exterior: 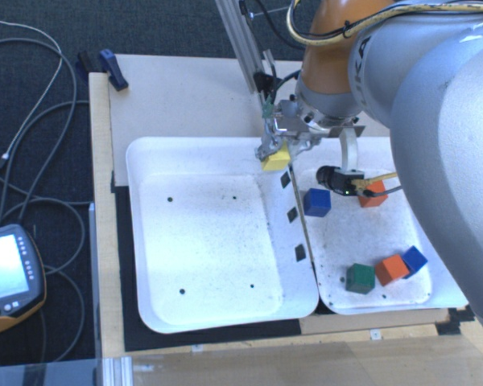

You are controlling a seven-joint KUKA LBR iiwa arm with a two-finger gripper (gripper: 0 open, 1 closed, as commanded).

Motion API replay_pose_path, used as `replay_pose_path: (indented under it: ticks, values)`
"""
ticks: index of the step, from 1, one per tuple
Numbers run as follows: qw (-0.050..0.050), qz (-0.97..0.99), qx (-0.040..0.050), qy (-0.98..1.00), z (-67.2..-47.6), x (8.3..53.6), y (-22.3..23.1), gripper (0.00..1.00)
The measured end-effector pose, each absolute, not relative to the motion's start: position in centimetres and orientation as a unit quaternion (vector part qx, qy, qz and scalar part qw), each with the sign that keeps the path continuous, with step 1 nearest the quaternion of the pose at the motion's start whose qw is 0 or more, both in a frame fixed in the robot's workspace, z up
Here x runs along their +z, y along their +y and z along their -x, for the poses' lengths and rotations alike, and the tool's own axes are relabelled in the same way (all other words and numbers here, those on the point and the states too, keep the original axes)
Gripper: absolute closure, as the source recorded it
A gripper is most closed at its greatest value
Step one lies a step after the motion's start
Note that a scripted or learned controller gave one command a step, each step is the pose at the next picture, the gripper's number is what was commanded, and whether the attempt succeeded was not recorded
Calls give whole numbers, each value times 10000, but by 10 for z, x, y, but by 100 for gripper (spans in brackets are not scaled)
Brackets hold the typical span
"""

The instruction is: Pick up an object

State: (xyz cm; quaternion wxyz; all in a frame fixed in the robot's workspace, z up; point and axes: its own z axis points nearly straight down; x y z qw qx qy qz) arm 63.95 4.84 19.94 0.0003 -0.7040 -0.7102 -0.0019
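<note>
Yellow block [276,161]: directly beneath gripper [274,146], touching its fingertips and seemingly pinched between them, raised above the divide between the bins; tilted, one corner low. Lift axis: straight up. Loose blue cube [317,202] lies below-right of gripper

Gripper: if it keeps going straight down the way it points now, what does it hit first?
The gripper has a yellow block at its fingertips; below lies the left bin near its right wall. Depth is unclear from this slant.
</note>
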Motion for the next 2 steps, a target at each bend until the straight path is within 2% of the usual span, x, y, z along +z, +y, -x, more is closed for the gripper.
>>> replay_pose_path:
  ticks: [1, 2]
  values:
    - [-7, 7061, 2, -7081, -639, 211, 43, 100]
    - [9, 7077, 15, -7066, -644, 199, 31, 100]
